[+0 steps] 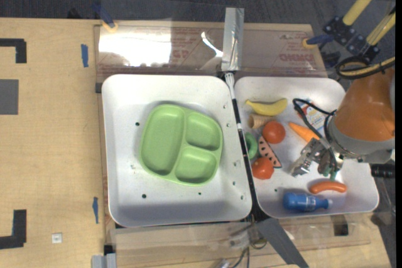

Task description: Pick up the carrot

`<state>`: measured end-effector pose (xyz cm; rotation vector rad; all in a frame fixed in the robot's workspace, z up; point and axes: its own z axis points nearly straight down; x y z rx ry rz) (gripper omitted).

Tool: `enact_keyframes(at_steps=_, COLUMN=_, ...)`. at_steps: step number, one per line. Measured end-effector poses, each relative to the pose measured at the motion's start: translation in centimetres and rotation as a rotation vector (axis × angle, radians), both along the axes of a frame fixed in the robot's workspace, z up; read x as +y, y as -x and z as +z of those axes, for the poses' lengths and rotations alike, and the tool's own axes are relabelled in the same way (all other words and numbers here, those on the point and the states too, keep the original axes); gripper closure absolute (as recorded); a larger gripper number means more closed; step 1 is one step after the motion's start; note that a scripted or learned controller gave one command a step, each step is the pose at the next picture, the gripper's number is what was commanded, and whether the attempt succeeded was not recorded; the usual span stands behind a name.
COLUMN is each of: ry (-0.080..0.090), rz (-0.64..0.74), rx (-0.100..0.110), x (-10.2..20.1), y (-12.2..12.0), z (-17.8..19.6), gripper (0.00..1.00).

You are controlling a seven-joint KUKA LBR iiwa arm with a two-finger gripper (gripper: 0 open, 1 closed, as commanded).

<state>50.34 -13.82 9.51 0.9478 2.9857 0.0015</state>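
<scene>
Over the right bin (361, 201) hangs the robot arm (367, 113), grey with a big orange band. Its gripper (312, 161) points down and to the left, low over the bin floor. How far the jaws are open cannot be told, because the metal parts are small and blurry, and nothing can be seen held there.

The carrot (303, 132) lies in the right bin, just up and left of the gripper. It is orange and thin, and it lies at a slant. It looks close to the gripper but apart from it.

Beside the carrot, to the left, sits a round tomato (273, 132). A yellow banana (267, 107) lies above that, near the top of the bin. A watermelon slice (269, 151) and a red strawberry (262, 169) lie lower down on the left. A red sausage (327, 186) lies just below the gripper, and a blue bottle (304, 201) lies on its side near the bottom edge.

The left bin (122, 154) holds a green plate (181, 143) with three parts.
</scene>
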Motion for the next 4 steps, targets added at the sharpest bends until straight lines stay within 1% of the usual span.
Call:
enact_keyframes(at_steps=1, ry=0.001, rz=-0.122, rx=-0.006, x=-5.6, y=-7.6, z=-0.5, gripper=1.0)
enact_keyframes(at_steps=2, ry=0.0, rz=-0.101, rx=-0.005, x=-2.3, y=-7.0, z=9.1, gripper=1.0)
enact_keyframes(at_steps=3, ry=0.001, rz=0.286, rx=0.002, x=-0.8, y=-4.9, z=0.3, gripper=1.0)
enact_keyframes(at_steps=4, ry=0.001, rz=0.286, rx=0.003, x=-0.8, y=-4.9, z=0.2, gripper=0.0)
